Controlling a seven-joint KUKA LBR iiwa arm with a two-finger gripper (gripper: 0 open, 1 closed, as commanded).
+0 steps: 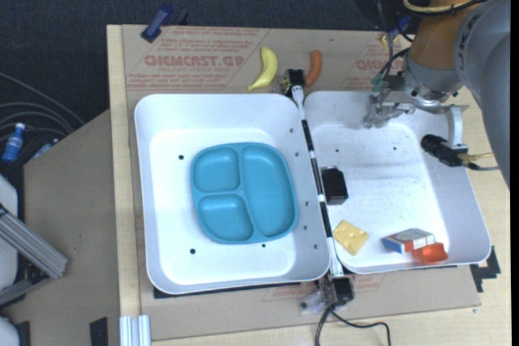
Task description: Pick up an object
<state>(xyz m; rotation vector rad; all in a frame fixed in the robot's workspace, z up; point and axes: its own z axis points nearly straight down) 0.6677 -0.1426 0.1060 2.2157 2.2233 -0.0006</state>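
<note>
a pale wooden counter [211, 53] printed with red lettering carries two shallow white bins side by side, and dark carpet lies beyond its far edge. cables trail over the floor at nine o'clock, and a grey metal rail sits at the lower left corner.

the left bin [162, 134] holds a blue divided plate [243, 192] near its middle. the right bin [454, 198] holds a yellow cheese wedge [350, 237] at its six o'clock edge, with a small red, white and blue box [409, 240] just to the right of it and an orange piece [431, 253] touching that box. a black block [333, 185] sits on the seam between the bins, at nine o'clock of the right bin.

beyond the bins at twelve o'clock, a yellow banana [263, 70] and an orange carrot-like piece [313, 67] lie on the counter, apart from each other. a blue object [157, 23] rests at the counter's far left corner.

the arm [474, 36] enters from three o'clock, its orange band uppermost, and bends down over the far part of the right bin. the end effector [379, 116] points down at the bin's twelve o'clock area, well apart from the cheese wedge, the box and the orange piece. nothing lies between its tips; whether they are apart or together i cannot tell. a black connector [442, 150] hangs beside the arm at the bin's two o'clock edge.
</note>
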